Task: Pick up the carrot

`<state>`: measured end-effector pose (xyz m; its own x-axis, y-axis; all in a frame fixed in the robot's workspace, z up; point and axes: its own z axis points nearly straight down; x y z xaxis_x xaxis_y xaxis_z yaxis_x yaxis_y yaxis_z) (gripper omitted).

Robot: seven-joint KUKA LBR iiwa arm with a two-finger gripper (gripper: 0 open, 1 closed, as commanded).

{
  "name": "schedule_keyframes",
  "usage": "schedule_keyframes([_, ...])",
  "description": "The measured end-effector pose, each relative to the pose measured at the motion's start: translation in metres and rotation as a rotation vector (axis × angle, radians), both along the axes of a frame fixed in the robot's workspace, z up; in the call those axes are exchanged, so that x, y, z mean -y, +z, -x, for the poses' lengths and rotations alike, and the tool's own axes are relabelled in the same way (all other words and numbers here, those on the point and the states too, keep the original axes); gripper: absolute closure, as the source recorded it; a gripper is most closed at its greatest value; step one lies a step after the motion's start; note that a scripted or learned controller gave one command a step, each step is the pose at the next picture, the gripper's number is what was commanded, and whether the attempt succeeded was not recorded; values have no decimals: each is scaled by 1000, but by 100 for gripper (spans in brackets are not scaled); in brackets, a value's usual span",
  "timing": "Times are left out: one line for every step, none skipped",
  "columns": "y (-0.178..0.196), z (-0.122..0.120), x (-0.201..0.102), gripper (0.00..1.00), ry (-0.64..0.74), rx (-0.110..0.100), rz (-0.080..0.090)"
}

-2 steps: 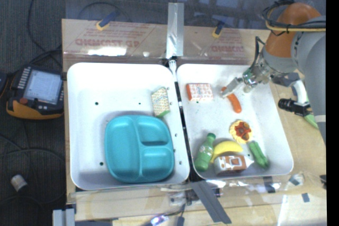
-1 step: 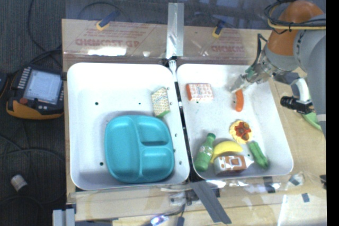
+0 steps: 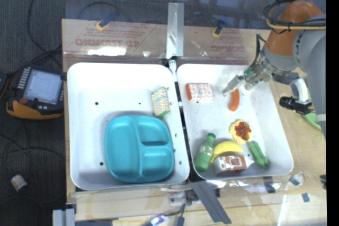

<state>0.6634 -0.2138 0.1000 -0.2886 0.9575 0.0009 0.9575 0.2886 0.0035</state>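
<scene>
The carrot (image 3: 233,100) is a small orange piece lying on the floor of the right bin (image 3: 275,114), toward its back. My gripper (image 3: 236,88) hangs just above and behind it, reaching in from the right under the orange-banded wrist (image 3: 288,29). Its fingers are spread open: one long grey finger (image 3: 230,85) points left and down, while the other is shorter and sits to the right. The carrot lies just below the fingertips with nothing gripped between them.
In the right bin are an orange-and-white box (image 3: 199,92) left of the carrot, a yellow-red toy (image 3: 241,130), a green bottle (image 3: 204,151), a banana (image 3: 226,148), a brown carton (image 3: 231,164) and a green vegetable (image 3: 258,154). The left bin (image 3: 90,92) holds a teal divided plate (image 3: 140,148) and a wrapped snack (image 3: 160,101).
</scene>
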Motion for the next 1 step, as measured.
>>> schedule_keyframes([-10,64,-9,0,-18,5,7])
